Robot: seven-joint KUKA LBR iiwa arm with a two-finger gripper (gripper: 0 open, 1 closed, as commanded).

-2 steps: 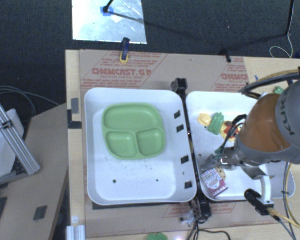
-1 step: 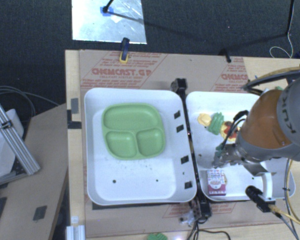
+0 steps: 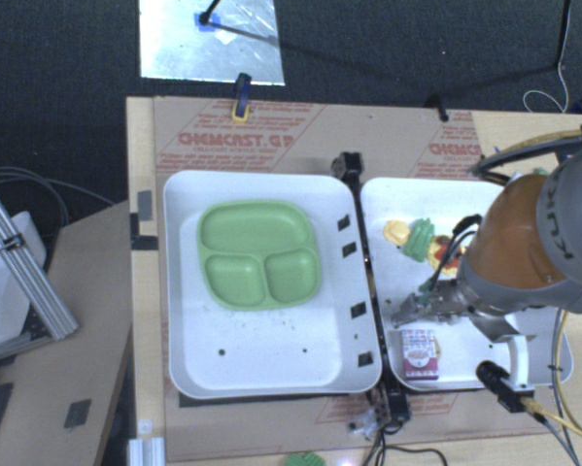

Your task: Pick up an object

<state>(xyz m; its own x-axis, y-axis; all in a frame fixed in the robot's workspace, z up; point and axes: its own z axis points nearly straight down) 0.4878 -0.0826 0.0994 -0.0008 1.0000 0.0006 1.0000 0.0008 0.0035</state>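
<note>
A bench seen from above carries two shallow white plastic bins side by side. The left bin (image 3: 188, 357) holds a pale green moulded plastic tray (image 3: 259, 253) with three compartments, lying flat near the bin's centre.

The right bin (image 3: 383, 202) holds the loose objects. A small yellow and green plastic toy (image 3: 412, 235) lies toward 11 o'clock of that bin's centre. A small flat packet with a red and white label (image 3: 420, 350) lies near the bin's front wall, at about 7 o'clock.

The grey arm with its orange band (image 3: 524, 246) reaches in from 3 o'clock and covers much of the right bin. The two-finger gripper (image 3: 419, 305) hangs low just above the packet, between packet and toy. Whether its tips are apart or together cannot be told.

As a judgement, the pick is not done: both objects rest on the bin floor and nothing is seen lifted. Grasping and raising remain.
</note>
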